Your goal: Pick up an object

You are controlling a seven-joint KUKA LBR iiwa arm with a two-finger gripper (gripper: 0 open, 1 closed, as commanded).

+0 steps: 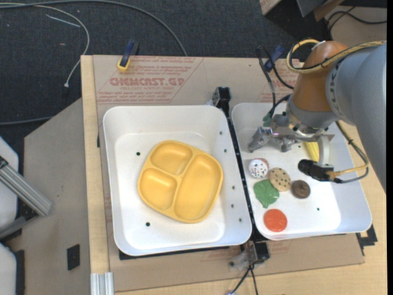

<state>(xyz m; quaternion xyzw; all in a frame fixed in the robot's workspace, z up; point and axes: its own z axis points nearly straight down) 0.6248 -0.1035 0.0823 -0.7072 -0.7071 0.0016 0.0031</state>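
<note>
Where bins (116,134) adjoin, yellow tray (180,180) left, toy foods (275,192) right.

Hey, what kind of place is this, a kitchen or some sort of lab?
Likely a robotics lab: a grey arm over two white bins on a cardboard-covered bench, toy food, and loose cables on carpet.

— What colours sit in the right bin (350,211)?
— White bin; a red disc (275,220), green leaf (266,192), tan speckled cookie (280,178), brown round (300,189), white sprinkled piece (258,168).
— And the left bin (116,165)?
— White too, with a yellow tray (180,180).
</note>
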